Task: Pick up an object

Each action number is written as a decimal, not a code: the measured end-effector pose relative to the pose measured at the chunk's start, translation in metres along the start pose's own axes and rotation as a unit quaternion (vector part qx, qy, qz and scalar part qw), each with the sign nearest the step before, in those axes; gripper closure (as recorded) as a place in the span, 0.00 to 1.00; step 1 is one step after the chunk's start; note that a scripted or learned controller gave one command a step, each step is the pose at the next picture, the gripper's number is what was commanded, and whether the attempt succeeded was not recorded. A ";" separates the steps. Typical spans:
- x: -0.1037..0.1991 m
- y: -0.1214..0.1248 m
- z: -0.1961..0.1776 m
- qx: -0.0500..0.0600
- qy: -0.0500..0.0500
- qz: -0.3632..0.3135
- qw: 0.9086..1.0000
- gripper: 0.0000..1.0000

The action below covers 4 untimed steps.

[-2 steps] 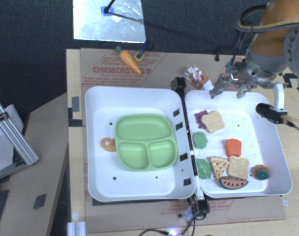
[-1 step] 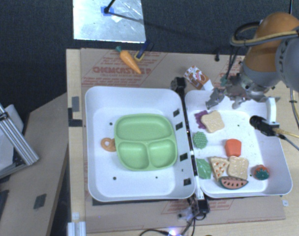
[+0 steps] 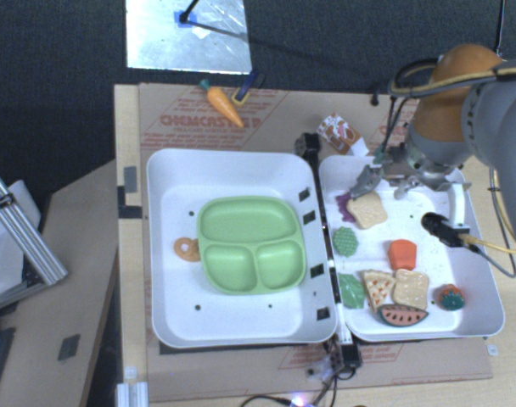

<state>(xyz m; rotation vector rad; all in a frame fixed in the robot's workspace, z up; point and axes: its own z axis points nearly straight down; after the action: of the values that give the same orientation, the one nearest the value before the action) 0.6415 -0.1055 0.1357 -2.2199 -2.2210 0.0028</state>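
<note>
My gripper [image 3: 382, 179] hangs over the upper part of the right bin [image 3: 483, 270], at the right of the frame, just above and touching or nearly touching the tan slice of toy bread [image 3: 367, 210]. The fingers stand apart, one toward the slice's upper left corner and one to its right; nothing is held between them. I judge the step in hand to be the approach and descent onto a chosen piece, with the grasp not yet made. The next move calls for lowering so the fingers straddle the slice, closing on it, then lifting clear of the bin wall. Other candidates lie lower in the same bin: an orange block [image 3: 401, 253], a green round piece [image 3: 344, 242], a pizza slice [image 3: 378, 288], a watermelon wedge [image 3: 403, 315]. The left bin [image 3: 169, 227] carries a green divided tray [image 3: 249, 243]. A toy carrot [image 3: 223, 105] lies on the cardboard [image 3: 271, 113] at upper centre, whose red print appears to read "CHEMCAST"; the remainder is not legible.
</note>
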 end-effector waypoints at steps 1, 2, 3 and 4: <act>0.000 0.001 0.051 -0.001 0.000 0.000 1.000 0.00; 0.000 0.002 0.038 -0.003 0.000 0.000 1.000 1.00; -0.003 0.013 -0.020 -0.005 0.000 -0.002 1.000 1.00; -0.005 0.018 -0.085 -0.006 -0.001 -0.002 1.000 1.00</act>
<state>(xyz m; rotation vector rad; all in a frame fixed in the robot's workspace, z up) 0.6593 -0.1101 0.2207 -2.2217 -2.2315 -0.0086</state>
